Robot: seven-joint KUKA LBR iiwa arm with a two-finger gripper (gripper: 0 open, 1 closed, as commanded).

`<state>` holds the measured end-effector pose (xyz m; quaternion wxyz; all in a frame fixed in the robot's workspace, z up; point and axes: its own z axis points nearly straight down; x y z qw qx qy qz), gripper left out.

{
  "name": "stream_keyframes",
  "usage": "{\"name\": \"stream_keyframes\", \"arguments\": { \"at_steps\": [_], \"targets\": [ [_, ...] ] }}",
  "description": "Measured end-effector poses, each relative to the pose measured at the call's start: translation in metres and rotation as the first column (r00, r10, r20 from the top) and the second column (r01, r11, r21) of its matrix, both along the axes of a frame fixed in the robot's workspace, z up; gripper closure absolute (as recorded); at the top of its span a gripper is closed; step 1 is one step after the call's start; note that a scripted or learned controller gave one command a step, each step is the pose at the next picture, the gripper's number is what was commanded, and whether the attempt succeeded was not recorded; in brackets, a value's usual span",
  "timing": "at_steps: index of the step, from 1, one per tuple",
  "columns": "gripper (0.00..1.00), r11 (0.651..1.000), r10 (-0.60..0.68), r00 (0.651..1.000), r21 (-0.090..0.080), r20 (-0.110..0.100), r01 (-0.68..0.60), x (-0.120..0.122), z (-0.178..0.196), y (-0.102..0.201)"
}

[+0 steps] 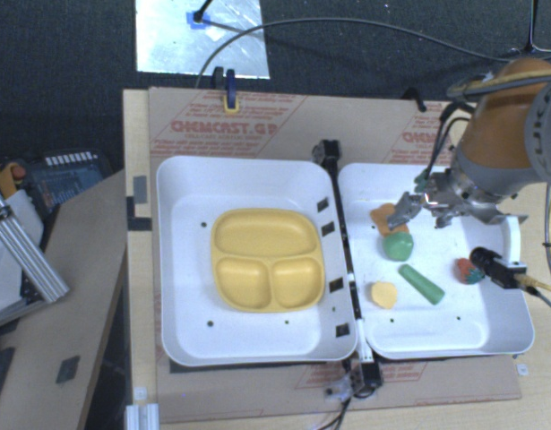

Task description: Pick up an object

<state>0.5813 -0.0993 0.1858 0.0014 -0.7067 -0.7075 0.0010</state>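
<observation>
The gripper point(403, 215) hangs over the right bin point(490, 334); its finger state cannot be determined. Directly below it sits a green round object point(399, 246), with an orange piece point(383, 215) just beside the gripper's left edge. Further below lie a green cylinder point(421, 284) and a yellow piece point(383, 294) — both apart from the gripper. The left bin point(181, 330) holds a yellow divided tray point(266, 258).

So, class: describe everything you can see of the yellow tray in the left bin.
The yellow tray looks like smooth, pale yellow plastic, roughly rectangular with rounded corners. It has three compartments: one wide one across the far side and two smaller ones nearer the camera. It lies flat, open side up, near the middle of the left bin, resting on the bin's white floor.
</observation>
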Motion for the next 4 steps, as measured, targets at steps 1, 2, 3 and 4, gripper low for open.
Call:
{"name": "stream_keyframes", "arguments": {
  "at_steps": [1,2,3,4],
  "targets": [
    [0.00,1.000,0.000,1.000,0.000,0.001,0.000,0.010,-0.055,0.000],
    [0.00,1.000,0.000,1.000,0.000,0.001,0.000,0.010,-0.104,0.001],
    [1.00,1.000,0.000,1.000,-0.001,0.006,0.000,0.011,-0.090,0.000],
    [1.00,1.000,0.003,1.000,-0.001,0.008,-0.003,0.015,-0.046,0.005]
  ]
}}
